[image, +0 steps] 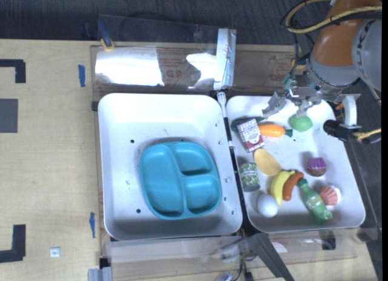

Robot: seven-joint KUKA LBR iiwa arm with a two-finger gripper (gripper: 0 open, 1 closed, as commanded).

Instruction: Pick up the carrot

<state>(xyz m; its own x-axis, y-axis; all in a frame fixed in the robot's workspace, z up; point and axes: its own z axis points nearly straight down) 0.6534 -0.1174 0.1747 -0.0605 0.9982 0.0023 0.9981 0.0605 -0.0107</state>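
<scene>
Two white bins are sitting side by side on the pale wooden bench [42, 152], and the left bin [115, 116] is carrying one blue divided tray [180, 179]. Over in the right bin [354, 213] I'm counting one carrot [271, 131], lying flat near the far left corner, its tip touching a red-labelled packet [249, 135]. One green round fruit [301, 122] is resting just beside the carrot's leafy end. Nearer me: one yellow lemon-like piece [266, 161], one banana [279, 186], one white egg [267, 204], one purple piece [316, 166], one green bottle [314, 202], one small green-labelled can [248, 176]. The gripper [290, 99] is hovering above the far edge, fingers [274, 105] spread apart, gripping nothing, carrot lying free just below. A clear sheet [163, 58] is standing behind the bins on dark floor
</scene>
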